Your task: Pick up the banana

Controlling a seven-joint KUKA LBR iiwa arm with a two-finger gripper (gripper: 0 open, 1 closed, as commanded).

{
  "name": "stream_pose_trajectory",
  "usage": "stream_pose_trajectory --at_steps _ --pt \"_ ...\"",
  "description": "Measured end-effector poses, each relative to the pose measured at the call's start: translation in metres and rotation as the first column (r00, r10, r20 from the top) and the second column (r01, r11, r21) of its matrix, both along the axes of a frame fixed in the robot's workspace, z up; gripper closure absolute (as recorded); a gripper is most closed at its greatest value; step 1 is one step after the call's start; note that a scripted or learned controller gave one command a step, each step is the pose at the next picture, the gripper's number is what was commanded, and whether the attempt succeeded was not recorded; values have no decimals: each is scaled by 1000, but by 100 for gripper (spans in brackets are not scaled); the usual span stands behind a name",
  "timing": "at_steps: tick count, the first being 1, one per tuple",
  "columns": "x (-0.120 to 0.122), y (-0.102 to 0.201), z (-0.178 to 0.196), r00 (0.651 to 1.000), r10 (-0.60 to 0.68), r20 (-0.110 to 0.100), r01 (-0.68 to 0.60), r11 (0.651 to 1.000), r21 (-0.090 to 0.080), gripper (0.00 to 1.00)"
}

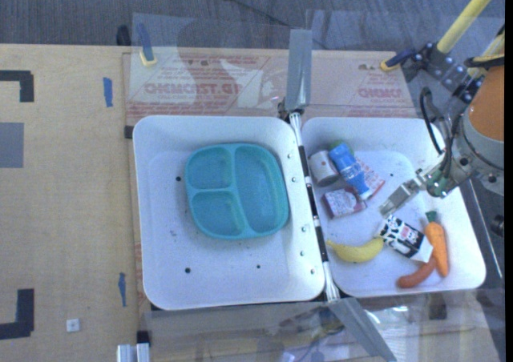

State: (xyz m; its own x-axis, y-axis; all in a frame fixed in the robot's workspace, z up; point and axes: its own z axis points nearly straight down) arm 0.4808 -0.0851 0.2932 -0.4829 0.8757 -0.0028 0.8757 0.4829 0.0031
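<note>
You had the banana (357, 251) lying on its side in the right bin (473, 276), close to that bin's left wall and toward its front edge, curve opening upward in the camera view. Nothing touched it.

Taking the banana as your landmark:
- A black-and-white patterned carton (403, 236) lay just to its right, close by but apart.
- Beyond the carton sat an orange carrot (437, 245), and below that a second orange piece (416, 276), the two meeting at their ends near the bin's front right corner.
- Behind the banana lay a small pink-red packet (341, 203); farther back a blue can (349, 168) on a red-and-white wrapper, with a grey block (321, 166) beside it.
- Across the divider to the banana's left, the left bin (152, 152) held a teal three-part plate (237, 190).

Arm pose: your arm (481, 124) came in from the right edge, orange band showing at the wrist, cables looping behind it. It angled down and leftward over the right bin. The claw (394, 200) hung up and to the right of the banana, above the carton, well apart from the fruit. Its metal fingers pointed down-left; I could not tell whether they were spread or closed, and nothing was seen between them.

Both bins sat on the light wood surface (64, 216).
</note>
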Motion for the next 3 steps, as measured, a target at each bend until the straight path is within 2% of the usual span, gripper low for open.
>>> stream_pose_trajectory --at_steps 1,2,3 --pt "1 -1 11 1000 -1 5 1 1000 -1 100" --pt "1 -1 10 1000 -1 4 1 1000 -1 0" --pt "0 31 95 999 -35 -1 35 999 0 0"
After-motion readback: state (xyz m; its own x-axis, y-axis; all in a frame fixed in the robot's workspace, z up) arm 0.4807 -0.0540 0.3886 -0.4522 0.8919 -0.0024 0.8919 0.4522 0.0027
